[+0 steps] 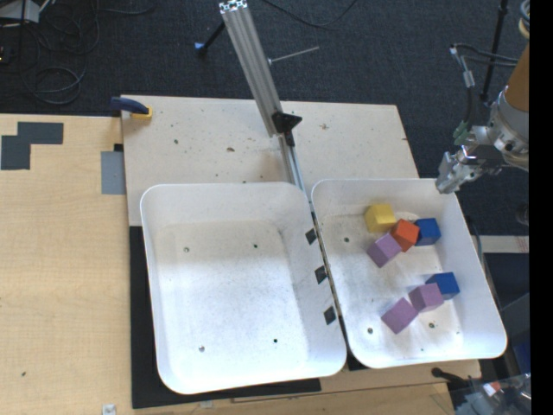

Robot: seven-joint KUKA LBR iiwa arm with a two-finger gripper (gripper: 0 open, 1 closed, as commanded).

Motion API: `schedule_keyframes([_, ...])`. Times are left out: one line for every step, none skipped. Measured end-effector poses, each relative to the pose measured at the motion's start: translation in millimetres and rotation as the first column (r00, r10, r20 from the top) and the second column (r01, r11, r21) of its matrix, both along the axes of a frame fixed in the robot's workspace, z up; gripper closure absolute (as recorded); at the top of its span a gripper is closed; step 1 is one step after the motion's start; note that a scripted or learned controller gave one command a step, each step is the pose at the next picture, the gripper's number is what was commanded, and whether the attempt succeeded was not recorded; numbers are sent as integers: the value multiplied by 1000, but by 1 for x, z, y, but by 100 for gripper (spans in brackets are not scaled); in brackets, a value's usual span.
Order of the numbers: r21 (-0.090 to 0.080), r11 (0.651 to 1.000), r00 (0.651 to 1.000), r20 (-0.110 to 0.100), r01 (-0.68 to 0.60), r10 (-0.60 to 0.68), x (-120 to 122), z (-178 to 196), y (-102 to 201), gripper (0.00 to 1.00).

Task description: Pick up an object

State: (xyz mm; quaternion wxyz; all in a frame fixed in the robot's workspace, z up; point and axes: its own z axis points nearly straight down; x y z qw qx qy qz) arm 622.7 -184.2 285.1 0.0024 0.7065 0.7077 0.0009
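Yellow cube (379,216), orange cube (405,232), white bins (164,232).

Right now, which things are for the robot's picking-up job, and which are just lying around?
For the job:
end effector
yellow block
orange block
two blue blocks
three purple blocks
right bin

Just lying about:
left bin
slanted metal rail
blue-and-yellow clamp
floor cables
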Motion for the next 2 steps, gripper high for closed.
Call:
schedule_keyframes([2,1000,1000,-5,-5,5,1,8,0,100])
schedule_keyframes([4,1000,1000,-8,-2,2,-14,6,45,100])
